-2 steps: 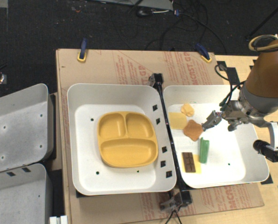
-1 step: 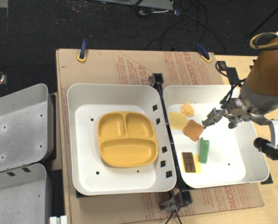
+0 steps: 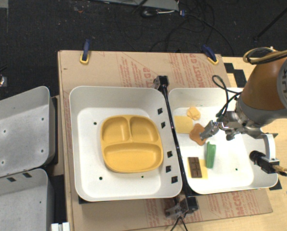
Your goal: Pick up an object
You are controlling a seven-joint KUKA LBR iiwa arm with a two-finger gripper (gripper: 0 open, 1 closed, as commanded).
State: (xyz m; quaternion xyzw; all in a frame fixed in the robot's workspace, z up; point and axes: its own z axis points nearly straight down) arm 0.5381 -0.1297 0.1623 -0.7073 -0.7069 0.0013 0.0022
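Camera view: I'm seeing the tool (image 3: 212,131) hovering in the right bin (image 3: 244,174), over the brown piece (image 3: 197,134); can't tell if it's spread or pressed together. Green block (image 3: 210,155) is lying just below it, dark brown bar (image 3: 195,167) beside that, yellow flat piece (image 3: 182,124) and small orange lump (image 3: 193,112) above. Yellow divided plate (image 3: 132,144) is sitting in the left bin (image 3: 85,109).

Faint red print on the cardboard sheet (image 3: 134,69), upside down, not legible.
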